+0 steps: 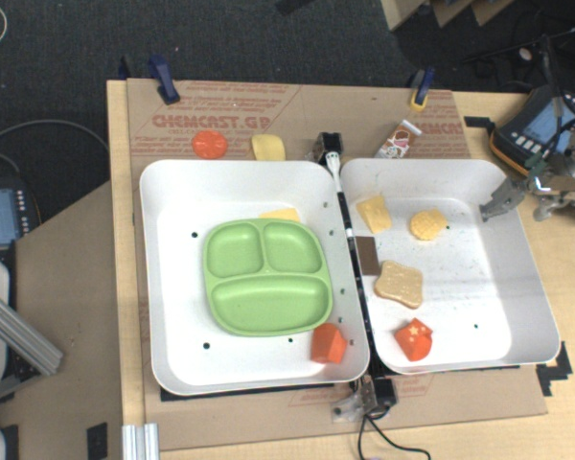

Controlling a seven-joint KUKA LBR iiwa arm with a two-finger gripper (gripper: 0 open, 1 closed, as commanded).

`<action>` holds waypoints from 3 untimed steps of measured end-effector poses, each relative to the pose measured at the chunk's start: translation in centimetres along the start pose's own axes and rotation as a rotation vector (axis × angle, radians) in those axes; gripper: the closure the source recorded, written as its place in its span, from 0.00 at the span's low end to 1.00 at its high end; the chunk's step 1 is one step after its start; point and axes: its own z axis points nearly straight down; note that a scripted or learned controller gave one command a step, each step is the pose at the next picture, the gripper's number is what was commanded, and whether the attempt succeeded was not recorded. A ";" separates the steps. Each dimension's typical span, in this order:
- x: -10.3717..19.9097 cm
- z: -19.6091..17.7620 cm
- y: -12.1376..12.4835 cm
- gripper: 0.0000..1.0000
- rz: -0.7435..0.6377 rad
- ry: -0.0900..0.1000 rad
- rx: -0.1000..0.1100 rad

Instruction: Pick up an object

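We find the pincer (494, 206) at the right bin's (517, 353) far right corner, low over the rim, with the arm entering from the right edge. Whether it is released or clenched we cannot tell; its tip shows as a grey wedge and nothing is visibly held in it.

The task names no particular object, so we judge by nearness. The round cracker (427, 225) lies closest, to the pincer's left along the bin's far side, with bare white floor between them. Just beyond it, further left, sits the yellow wedge (373, 214). The toast (400, 284) lies left and toward the near side, well apart from the pincer, its long axis running slantwise across the bin. The red piece (414, 339) stands near the bin's front rim, the farthest of the four.

The left bin (163, 257) holds a green tray (266, 278), a yellow slab (280, 215) partly under its far edge, and an orange block (329, 343) at the front right corner. All are across the divider and well apart from the pincer.

Our judgement: the coming move turns on a leftward travel along the far side toward the cracker. That item is flat and low, so a grasp may slip over it. The taller red piece would likely offer better purchase but demands a longer diagonal reach. No pick is yet made.
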 end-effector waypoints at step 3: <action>10.2 13.4 7.3 1.00 -0.002 -0.001 -0.007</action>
